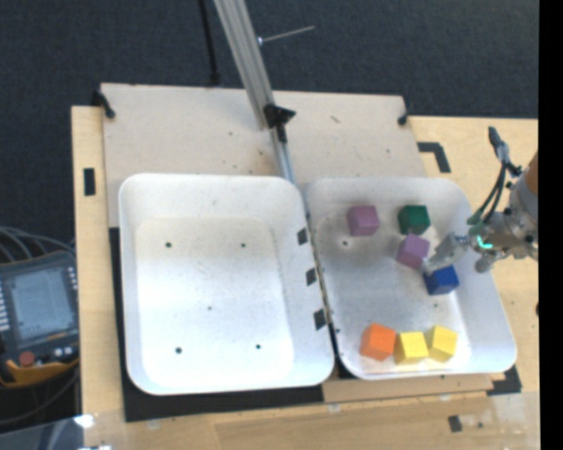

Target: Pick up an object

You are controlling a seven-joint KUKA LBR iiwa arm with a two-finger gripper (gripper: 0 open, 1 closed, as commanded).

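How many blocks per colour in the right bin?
Purple blocks: 2
Green block: 1
Blue block: 1
Orange block: 1
Yellow blocks: 2
Total: 7, all in the right bin.

1. You see the arm's wrist end as a grey metal block at the right edge of the camera view.
2. A sliver of orange sits above it.
3. Thin dark cables loop up from the block.
4. A small green light glows on the gripper [458, 247].
5. Its fingers look pale grey.
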